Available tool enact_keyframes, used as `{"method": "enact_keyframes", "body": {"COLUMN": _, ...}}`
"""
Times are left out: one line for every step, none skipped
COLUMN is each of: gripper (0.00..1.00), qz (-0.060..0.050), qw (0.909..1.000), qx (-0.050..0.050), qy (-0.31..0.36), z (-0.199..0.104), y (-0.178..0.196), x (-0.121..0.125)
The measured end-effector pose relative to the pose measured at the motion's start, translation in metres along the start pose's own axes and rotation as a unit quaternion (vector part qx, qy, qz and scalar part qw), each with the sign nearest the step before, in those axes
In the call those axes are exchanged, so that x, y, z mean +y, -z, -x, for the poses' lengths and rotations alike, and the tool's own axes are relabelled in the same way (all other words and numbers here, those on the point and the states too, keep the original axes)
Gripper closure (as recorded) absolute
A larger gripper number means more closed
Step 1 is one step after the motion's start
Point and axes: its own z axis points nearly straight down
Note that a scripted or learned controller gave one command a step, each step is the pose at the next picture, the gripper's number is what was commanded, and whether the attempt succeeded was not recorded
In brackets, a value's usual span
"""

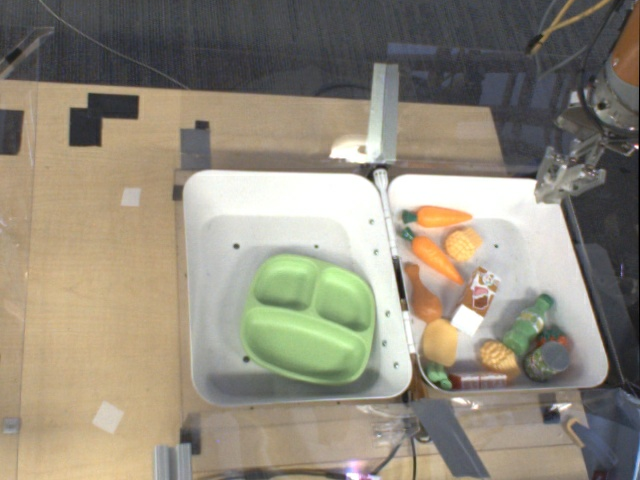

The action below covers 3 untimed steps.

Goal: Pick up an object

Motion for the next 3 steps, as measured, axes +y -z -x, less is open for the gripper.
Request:
{"method": "enact_keyframes", "body": {"gripper": 1.0, "qz": 0.001, "qw": 0.9744, "qx": -0.001, "qy": 0.225, "z": -0.024, "y": -0.085, "x": 0.024}}
{"method": "enact_keyframes", "body": {"gripper": 1.0, "qz": -0.007, "qw": 0.9857, "qx": -0.002, "qy": 0.168, "z": 0.009, "y": 0.007, "x": -0.01}}
{"method": "enact_keyframes", "body": {"gripper": 1.0, "qz": -0.002, "qw": 0.8921, "qx": 0.0, "qy": 0.452, "z": -0.026, "y": 0.03, "x": 0.024}}
